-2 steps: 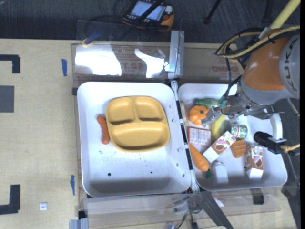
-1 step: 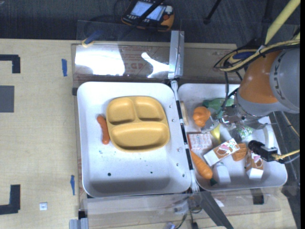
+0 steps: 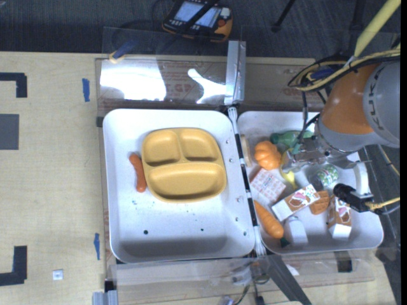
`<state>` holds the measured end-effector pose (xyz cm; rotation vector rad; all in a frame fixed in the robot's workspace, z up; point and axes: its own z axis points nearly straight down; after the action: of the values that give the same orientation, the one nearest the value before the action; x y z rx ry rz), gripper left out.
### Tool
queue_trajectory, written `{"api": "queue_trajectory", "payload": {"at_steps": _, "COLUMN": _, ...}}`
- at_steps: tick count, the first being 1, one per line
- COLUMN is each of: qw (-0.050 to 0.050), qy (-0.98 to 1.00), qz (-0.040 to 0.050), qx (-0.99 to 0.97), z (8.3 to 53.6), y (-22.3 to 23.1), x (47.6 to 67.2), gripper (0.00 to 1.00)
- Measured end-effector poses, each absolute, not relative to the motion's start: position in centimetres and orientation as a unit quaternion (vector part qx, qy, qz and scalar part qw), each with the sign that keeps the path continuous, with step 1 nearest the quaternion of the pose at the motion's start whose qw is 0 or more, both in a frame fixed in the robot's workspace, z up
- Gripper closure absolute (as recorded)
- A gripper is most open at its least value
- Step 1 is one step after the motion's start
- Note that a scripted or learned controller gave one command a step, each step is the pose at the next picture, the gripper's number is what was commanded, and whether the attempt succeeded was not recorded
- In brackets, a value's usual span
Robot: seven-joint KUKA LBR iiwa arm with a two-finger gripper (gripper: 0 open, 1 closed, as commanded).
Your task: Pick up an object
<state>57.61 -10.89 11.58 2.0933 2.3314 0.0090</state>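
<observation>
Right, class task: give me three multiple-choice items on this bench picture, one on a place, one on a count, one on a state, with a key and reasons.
1. Where does the yellow tray lie?
A. left bin
B. right bin
C. on the floor

2. How many compartments does the tray have?
A. one
B. three
C. six

3. How does the sausage lie?
A. inside the tray
B. beside the tray
C. under the arm

Key: 1 A, it sits in the left bin. 2 B, two small ones above one long one. 3 B, it lies in the bin by the tray's left side, far from the arm.
</observation>
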Motion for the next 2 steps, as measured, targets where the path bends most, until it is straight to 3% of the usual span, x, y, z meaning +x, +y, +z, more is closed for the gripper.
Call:
{"api": "queue_trajectory", "payload": {"at_steps": 1, "qw": 0.002, "qy": 0.807, "qz": 0.0006, "qx": 0.591, "z": 8.7, "y": -19.0, "x": 50.8, "gripper": 1.0}}
{"api": "queue_trajectory", "payload": {"at_steps": 2, "qw": 0.001, "qy": 0.793, "qz": 0.0002, "qx": 0.61, "z": 20.7, "y": -16.2, "x": 53.3, "gripper": 1.0}}
